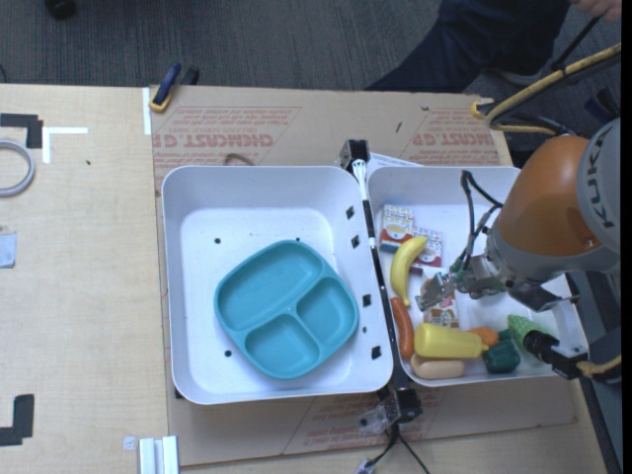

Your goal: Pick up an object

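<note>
Hovering low over the right bin [494,181], the gripper [441,291] sits just beside the banana [405,262], above a flat printed packet [441,309]. Whether the fingers are spread or closed cannot be told at this size, and nothing is visibly held between them. The step in hand appears to be the approach to a grasp. The next move calls for a descent centred on one item, since the yellow toy [446,341], the orange carrot [403,329] and the green pieces [513,339] lie packed close along the near wall. The left bin [188,265] holds a blue divided plate [286,307]. Both bins rest on cardboard [227,131] over a pale wooden worktop [79,294]. Grey carpet [296,18] lies beyond.
</note>
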Action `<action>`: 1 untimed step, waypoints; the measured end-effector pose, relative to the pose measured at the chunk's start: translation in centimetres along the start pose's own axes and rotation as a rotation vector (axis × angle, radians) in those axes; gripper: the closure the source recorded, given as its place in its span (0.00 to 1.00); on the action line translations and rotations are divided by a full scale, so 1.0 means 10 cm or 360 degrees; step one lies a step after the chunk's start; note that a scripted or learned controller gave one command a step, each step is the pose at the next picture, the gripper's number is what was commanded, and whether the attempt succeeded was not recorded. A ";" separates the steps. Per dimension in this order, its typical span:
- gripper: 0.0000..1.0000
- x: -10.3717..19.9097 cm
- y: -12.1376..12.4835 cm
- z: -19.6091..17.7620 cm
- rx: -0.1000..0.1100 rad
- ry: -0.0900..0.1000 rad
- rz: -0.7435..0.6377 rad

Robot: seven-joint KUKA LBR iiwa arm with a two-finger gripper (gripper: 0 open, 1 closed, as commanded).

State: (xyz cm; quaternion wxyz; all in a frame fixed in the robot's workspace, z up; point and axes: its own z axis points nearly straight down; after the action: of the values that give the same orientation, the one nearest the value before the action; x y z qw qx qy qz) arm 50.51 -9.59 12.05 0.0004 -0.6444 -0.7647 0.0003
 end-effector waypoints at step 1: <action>1.00 0.00 0.01 -0.09 0.0000 0.0000 0.0006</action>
State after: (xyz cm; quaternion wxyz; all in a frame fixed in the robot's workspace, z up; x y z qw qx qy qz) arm 50.57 -9.62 12.96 0.0003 -0.6459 -0.7634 0.0002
